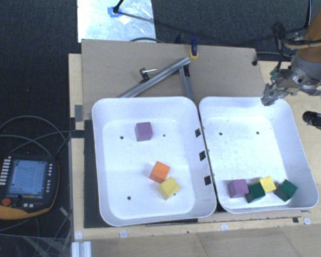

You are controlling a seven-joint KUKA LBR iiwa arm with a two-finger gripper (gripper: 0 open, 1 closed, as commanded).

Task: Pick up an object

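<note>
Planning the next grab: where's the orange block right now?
The orange block lies in the left bin, near its middle, touching the yellow block and below the purple block.

Even overhead light; soft shadows; slightly soft focus.

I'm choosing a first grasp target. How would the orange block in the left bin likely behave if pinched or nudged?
The orange block looks like a small solid cube with flat faces, so it would probably stay stiff and slide, not roll. It touches the yellow block, so a nudge would likely shift both. The gripper sits over the right bin's far corner.
</note>
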